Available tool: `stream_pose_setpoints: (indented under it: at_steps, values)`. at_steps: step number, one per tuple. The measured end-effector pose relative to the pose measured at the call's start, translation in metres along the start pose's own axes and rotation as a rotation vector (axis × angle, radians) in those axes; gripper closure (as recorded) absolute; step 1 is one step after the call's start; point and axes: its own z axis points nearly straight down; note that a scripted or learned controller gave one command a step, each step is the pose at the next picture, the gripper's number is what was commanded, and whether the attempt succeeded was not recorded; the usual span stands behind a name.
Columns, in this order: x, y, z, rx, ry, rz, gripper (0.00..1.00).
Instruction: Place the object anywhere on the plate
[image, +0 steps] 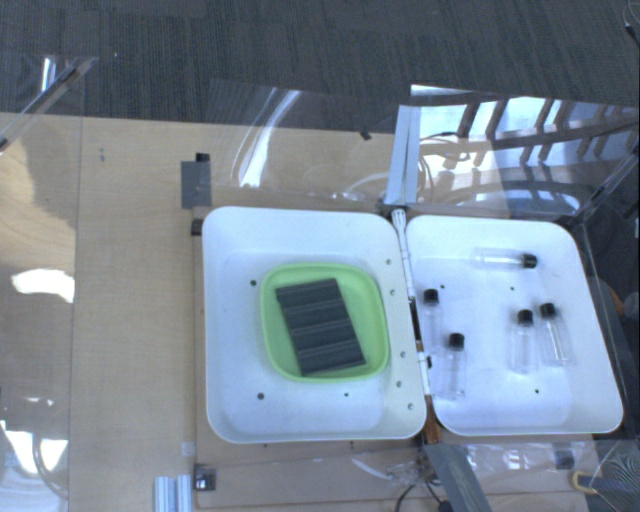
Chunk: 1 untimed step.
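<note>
Two white bins sit on a pale wood-grain worktop (120, 350). The left bin (230, 400) holds a lime-green plate (372, 300), and on the plate lies a dark grey block (318, 326) with ribbed bands running across it — charcoal, almost black in the grooves. The right bin (590, 400) carries five clear vials (453, 362) with black caps; their glass reads nearly white against the bin floor. A grey metal post (404, 160) rises behind the seam between the bins. Small dark grey brackets (196, 182) mark the left bin's corners. Beyond the worktop, the floor (250, 40) is dark grey with a fine woven texture — faintly striped.
</note>
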Motion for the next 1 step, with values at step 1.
stream_pose_setpoints:
  at_steps: [1]
  values:
    - [-0.0020,0.0001,0.0000,0.000,0.000,0.103,0.00]
